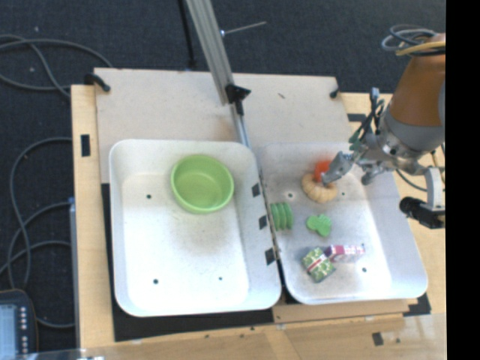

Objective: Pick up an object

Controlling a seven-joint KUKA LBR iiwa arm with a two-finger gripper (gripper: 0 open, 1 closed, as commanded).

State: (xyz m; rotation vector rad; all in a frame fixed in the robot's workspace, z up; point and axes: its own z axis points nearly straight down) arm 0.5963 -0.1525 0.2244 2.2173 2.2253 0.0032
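My gripper (334, 171) hangs over the upper middle of the right bin (390, 276), reaching in from the right. Right below and left of it lies a tan ring-shaped object (319, 190), with a small orange-red object (322, 168) just behind the gripper's tip. Further down the bin lie a green ridged piece (282, 215) by the left wall, a small green leafy object (320, 224), and a wrapped packet with pink, white and green print (330, 258). Nothing shows between the fingers.
A green bowl (202, 183) stands in the upper part of the left bin (150, 276). A slanted metal rail (214, 43) rises from the bench behind the bins. Cables lie on the dark floor at left.
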